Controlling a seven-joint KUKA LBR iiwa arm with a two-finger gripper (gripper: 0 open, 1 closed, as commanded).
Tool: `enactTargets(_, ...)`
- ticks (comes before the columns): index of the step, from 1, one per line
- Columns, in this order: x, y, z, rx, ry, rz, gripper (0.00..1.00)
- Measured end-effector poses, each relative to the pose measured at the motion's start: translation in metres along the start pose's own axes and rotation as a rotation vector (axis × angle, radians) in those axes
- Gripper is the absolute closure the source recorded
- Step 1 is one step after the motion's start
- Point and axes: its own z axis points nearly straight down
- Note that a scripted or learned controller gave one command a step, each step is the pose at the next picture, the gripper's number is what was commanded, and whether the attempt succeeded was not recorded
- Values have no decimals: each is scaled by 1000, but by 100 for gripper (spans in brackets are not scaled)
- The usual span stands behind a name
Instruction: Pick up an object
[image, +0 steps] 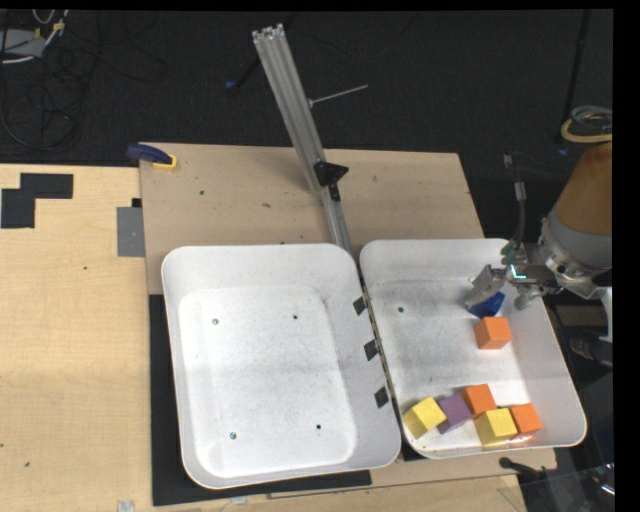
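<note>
Pale wood forms the bench (70, 330), which carries two shallow white bins against a dark floor strewn with cables. A blue object (489, 303) sits in the right bin (420, 275), toward its far right side, directly under the gripper (492, 287); the grey fingers overlap it, but whether they are closed on it or merely above it cannot be told. Just nearer than the blue object lies an orange cube (492, 332), close to it. Well nearer again, along the right bin's front edge, a cluster gathers: a yellow cube (425, 415), a purple block (455, 409), a second orange cube (480, 398), another yellow cube (495, 427) and a third orange cube (526, 419). The arm (585, 215) enters from beyond the right bin's right rim. The left bin (265, 360) adjoins the right bin, joined by black clips. A metal rail (300, 130) leans away behind the two bins.
</note>
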Motion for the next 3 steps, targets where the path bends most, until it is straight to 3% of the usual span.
enactTargets(1,0,1,-2,-5,-1,0,0)
enactTargets(2,-1,1,62,2,0,1,0)
enactTargets(3,-3,8,86,-29,-10,2,0)
